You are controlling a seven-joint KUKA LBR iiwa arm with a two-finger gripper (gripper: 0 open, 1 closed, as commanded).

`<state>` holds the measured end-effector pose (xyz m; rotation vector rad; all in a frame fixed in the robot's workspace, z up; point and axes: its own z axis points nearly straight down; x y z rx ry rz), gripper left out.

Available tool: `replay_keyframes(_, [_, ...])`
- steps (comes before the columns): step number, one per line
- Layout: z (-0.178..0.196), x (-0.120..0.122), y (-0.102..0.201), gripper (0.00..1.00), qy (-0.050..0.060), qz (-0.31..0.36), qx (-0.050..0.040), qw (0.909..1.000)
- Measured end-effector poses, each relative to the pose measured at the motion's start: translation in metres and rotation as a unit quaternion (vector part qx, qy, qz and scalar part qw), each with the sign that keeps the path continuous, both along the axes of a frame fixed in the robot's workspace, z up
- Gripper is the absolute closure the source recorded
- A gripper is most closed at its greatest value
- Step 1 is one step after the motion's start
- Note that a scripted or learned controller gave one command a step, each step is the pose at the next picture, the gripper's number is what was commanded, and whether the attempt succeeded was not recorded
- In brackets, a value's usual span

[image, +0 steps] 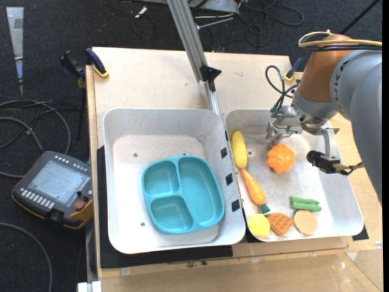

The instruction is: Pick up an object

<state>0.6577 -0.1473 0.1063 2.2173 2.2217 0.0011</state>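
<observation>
My gripper [280, 135] hangs low in the right bin [340, 187], its fingers just above and behind an orange pumpkin-shaped toy [281, 159]. The fingers look spread around the toy's top, with nothing lifted between them. Left of it lie a yellow corn cob [239, 149] and an orange carrot [254, 187]. At the bin's front sit a yellow lemon [259, 225], a brown waffle [280, 223], a tan round cookie [306, 222] and a green bean pod [304, 204].
The left bin [121, 132] holds a teal divided plate [182, 194]. A grey metal pole [189, 32] slants down to the wall between the bins. A teach pendant [51, 190] lies on the floor at left.
</observation>
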Motion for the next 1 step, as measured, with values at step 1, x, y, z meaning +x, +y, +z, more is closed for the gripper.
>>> replay_keyframes(1, [0.0604, 0.0081, -0.0061, 1.00, -0.003, 0.000, -0.0003, 1.0000])
